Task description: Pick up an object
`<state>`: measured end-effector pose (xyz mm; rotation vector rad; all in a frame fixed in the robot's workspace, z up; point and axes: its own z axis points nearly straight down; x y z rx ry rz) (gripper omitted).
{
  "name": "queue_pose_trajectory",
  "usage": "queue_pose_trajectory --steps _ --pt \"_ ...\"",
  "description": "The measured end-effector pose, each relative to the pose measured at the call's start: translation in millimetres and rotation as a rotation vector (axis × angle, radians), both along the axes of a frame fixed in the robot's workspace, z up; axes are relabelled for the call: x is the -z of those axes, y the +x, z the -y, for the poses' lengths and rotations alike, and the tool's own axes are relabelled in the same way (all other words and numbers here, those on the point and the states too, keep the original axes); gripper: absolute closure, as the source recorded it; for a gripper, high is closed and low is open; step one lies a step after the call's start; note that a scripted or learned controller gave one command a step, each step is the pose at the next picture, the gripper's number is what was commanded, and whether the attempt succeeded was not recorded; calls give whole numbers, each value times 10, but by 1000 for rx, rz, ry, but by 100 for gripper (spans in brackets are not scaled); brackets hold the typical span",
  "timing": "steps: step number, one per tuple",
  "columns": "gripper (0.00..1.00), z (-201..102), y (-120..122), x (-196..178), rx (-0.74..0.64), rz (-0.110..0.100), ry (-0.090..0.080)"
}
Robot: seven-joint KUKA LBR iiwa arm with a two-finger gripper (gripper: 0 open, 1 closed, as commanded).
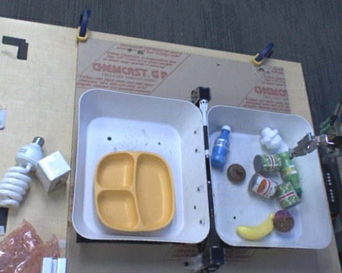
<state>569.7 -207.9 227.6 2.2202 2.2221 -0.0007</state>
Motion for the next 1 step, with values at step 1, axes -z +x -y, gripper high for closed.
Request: queue_pose_trajectory --steps 1 --pt "0 117 330 1148 -2 17 -1"
